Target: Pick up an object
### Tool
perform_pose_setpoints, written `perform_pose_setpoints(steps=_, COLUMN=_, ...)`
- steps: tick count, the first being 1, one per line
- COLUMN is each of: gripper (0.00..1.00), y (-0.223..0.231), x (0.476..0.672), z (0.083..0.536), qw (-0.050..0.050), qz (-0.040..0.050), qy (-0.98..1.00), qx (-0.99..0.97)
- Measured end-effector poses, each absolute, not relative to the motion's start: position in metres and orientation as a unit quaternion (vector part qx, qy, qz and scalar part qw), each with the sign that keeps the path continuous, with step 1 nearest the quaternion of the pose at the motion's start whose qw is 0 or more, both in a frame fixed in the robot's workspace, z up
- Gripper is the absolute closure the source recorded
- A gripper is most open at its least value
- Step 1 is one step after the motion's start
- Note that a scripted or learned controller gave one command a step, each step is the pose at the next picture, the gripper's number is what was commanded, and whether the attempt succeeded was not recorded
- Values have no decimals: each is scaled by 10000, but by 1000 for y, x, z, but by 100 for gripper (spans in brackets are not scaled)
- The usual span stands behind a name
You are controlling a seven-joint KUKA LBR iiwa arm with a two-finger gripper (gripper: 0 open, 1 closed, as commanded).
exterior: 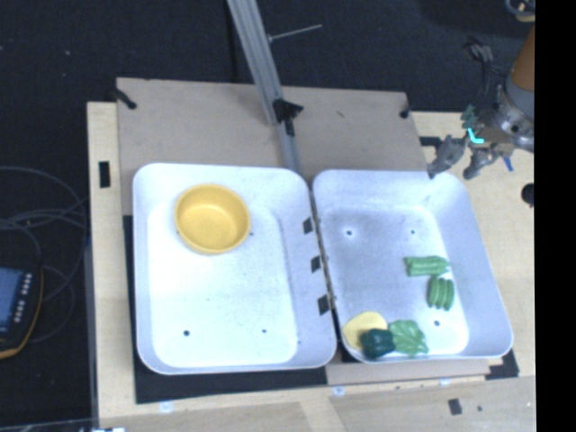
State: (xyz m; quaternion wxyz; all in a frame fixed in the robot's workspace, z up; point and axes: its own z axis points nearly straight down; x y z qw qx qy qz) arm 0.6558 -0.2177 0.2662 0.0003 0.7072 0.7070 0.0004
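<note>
My gripper (459, 163) hangs at the far right corner of the right bin (378, 196), above its rim, open with nothing between its fingers. Low in the right bin lie several small objects: a green pod-like piece (426, 265), a shorter green piece (440, 292), a pale green leafy piece (409, 336), a dark green piece (377, 342) and a yellow piece (361, 325) at the near edge. A yellow bowl (212, 218) stands upright in the far left part of the left bin (234, 322). The gripper is well away from all of them.
A grey metal post (256, 48) slants in from the top and ends near the gap between the bins. A brown board (360, 120) lies behind the bins. Cables and a handheld device (16, 309) sit at the far left, off the bench.
</note>
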Motion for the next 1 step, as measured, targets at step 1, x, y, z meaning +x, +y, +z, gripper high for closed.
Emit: perform_pose_setpoints(steps=1, gripper=0, y=-218, x=656, z=266, qw=3, qz=4, qy=7070, qx=7072)
